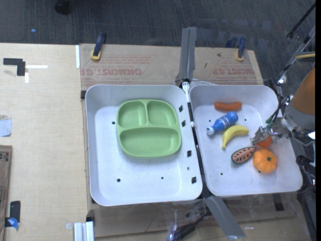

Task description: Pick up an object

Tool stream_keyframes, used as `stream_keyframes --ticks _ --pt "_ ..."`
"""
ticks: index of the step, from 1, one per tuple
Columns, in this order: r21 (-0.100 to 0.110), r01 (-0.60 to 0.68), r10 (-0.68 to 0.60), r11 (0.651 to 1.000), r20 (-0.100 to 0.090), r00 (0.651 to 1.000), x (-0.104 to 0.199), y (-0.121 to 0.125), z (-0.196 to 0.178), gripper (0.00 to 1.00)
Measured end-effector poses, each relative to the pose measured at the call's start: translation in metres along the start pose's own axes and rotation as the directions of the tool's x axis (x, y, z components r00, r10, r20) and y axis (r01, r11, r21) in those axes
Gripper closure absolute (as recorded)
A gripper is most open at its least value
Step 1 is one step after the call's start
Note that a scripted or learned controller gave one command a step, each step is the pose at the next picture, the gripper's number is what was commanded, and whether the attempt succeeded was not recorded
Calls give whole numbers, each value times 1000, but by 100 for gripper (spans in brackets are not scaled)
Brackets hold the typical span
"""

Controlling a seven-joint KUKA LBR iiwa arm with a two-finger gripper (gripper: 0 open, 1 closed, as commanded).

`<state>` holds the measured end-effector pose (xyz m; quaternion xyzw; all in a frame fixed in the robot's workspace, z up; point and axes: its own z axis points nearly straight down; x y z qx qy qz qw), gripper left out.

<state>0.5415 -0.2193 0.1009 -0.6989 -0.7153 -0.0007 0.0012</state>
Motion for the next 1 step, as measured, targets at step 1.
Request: stream_keyframes --ticks 1 --pt "0 -126 126 992 4 992 42 12 -131 100"
